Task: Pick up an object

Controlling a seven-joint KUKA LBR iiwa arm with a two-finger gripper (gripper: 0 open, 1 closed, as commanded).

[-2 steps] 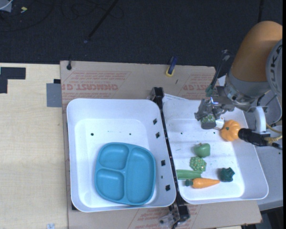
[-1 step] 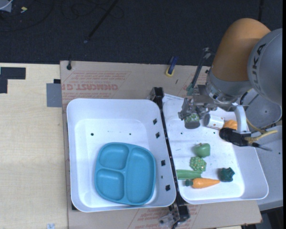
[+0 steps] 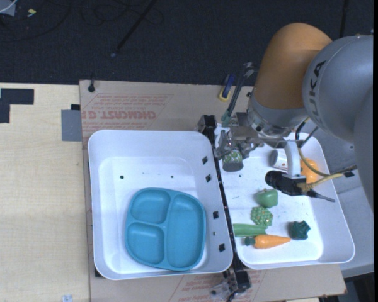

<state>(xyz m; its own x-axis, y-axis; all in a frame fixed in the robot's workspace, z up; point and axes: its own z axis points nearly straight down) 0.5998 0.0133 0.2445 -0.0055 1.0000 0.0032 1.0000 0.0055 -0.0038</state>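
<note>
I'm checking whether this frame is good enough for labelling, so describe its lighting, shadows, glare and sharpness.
Camera view: lighting is even and soft, with the left bin white but not blown out; faint shadow lies under the blue tray; the background above the bench is dark; the whole frame is slightly soft, and the gripper is blurry; the small items such as the carrot stay recognisable.

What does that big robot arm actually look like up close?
The arm is bulky and rounded, with smooth grey casing and a wide orange band above the wrist. Part of dark lettering shows on the grey shell. At its end sits a small metal gripper, with thin cables running beside it.
</note>
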